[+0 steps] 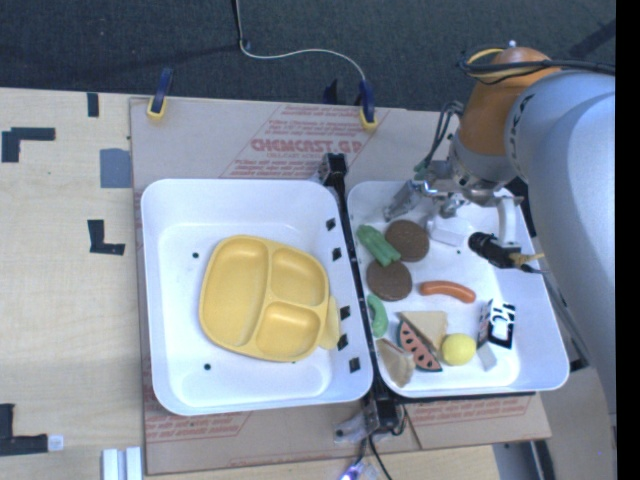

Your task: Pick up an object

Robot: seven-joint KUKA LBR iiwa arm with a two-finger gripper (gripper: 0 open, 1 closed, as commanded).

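Observation:
My gripper [425, 201] hangs over the back of the right bin [540, 368], open, with nothing between its fingers. Just in front of it lie two brown round patties [407, 239] [390, 280] and a green pickle [378, 245]. Further forward are an orange-red sausage [447, 290], a watermelon slice [418, 344], a yellow lemon [458, 349], a tan bread slice [428, 322], a small green piece [377, 315] and a black-and-white block [498, 324].
The left bin [170, 368] holds a yellow divided plate [264, 296]. Black clips line the wall between the two bins. The grey arm fills the right side above the right bin's far edge.

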